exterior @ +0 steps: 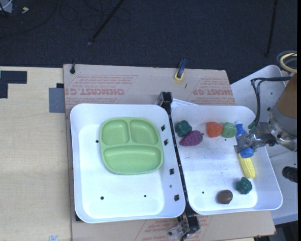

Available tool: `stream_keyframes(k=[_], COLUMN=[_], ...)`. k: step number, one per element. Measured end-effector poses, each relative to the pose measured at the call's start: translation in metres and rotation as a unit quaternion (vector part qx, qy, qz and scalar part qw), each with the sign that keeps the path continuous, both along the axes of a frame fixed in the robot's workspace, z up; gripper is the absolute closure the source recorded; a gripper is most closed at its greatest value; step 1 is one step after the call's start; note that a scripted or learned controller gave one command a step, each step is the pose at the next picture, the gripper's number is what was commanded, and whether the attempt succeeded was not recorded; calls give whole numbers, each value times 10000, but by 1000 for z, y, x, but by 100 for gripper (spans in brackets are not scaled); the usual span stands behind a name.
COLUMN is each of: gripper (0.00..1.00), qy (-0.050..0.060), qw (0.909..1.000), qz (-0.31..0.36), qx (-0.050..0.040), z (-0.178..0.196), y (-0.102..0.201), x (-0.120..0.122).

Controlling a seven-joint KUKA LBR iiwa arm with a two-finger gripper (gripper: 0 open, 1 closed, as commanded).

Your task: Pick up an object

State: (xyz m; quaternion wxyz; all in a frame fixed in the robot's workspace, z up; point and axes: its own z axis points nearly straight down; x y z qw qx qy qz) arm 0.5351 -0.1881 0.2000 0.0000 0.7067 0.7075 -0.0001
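Note:
The right bin (pixel 215 164) holds several small toys. A dark green piece (pixel 182 128) and a purple grape bunch (pixel 191 138) lie near its left wall. An orange piece (pixel 214 129) and a light green piece (pixel 229 130) sit at the back. A yellow corn cob (pixel 248 166), a teal piece (pixel 244 186) and a brown piece (pixel 224 197) lie toward the front right. My gripper (pixel 245 143) hangs low over the bin's right side, just above the top end of the corn and right of the light green piece. Blue parts show at the gripper.
The left bin (pixel 90 195) holds a green divided plate (pixel 131 145). A black divider (pixel 171 149) separates the bins. The grey arm with its orange band (pixel 287 104) and cables come in over the right bin's right rim. Cardboard lies under the bins.

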Motion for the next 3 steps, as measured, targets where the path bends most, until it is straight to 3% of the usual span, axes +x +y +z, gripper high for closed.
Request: stream_keyframes(k=[1,2,3], gripper=[100,100,100], qy=[14,26,40], qw=[10000,10000,10000], qz=[3,26,25], qx=[5,18,18], z=[27,20,12], y=[-1,51,109], x=[1,28,40])
